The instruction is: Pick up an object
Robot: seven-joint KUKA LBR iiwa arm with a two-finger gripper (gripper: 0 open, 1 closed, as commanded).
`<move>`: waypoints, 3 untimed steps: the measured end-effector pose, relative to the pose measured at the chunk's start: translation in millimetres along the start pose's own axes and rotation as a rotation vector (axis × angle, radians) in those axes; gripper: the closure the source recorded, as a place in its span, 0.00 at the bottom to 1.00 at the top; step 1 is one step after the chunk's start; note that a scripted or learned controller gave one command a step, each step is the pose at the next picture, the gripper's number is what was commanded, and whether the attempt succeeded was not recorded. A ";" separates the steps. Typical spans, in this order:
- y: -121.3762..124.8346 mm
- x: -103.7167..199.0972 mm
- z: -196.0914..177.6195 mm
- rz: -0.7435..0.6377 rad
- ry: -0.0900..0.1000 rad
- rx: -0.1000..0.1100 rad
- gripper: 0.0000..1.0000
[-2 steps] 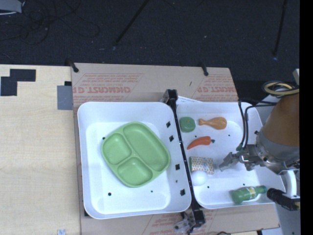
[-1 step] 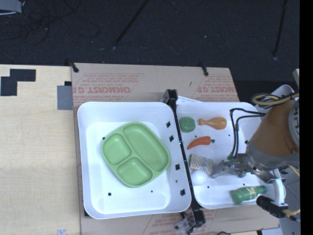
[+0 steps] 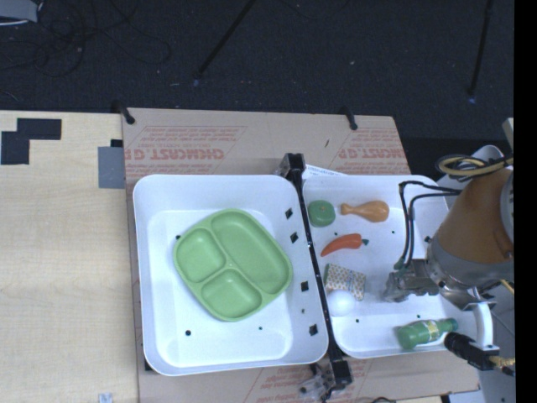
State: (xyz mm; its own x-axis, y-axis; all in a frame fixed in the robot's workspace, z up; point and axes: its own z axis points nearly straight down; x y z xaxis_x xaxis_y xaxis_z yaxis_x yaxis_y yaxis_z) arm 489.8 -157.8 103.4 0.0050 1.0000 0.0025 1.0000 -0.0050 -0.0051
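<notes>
Fingers of the gripper [image 3: 404, 285], state unclear, are hovering just above the green bottle [image 3: 425, 332]; nothing is lifted yet.

Divided plate [image 3: 232, 264] in left bin [image 3: 159, 225]; bottle [image 3: 425, 332] in right bin [image 3: 382, 349].

robot lab; bench, white bins [image 3: 151, 225], cables [image 3: 411, 217]

You're looking down from one fixed camera above the bench, at a slant, left bin [image 3: 159, 225] and right bin [image 3: 377, 342] in frame, arm [image 3: 474, 225] entering from the right.
</notes>
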 end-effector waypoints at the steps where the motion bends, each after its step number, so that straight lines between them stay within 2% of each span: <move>1: 9.0 3.0 -57.5 -0.007 -0.003 -0.008 1.00; 3: 11.2 -0.9 -132.8 -0.007 -0.003 -0.006 1.00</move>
State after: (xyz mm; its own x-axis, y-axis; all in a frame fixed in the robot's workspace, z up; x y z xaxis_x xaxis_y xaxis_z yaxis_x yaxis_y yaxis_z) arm 501.6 -159.1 236.1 -0.0016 1.0000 -0.0002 1.0000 0.0016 0.0010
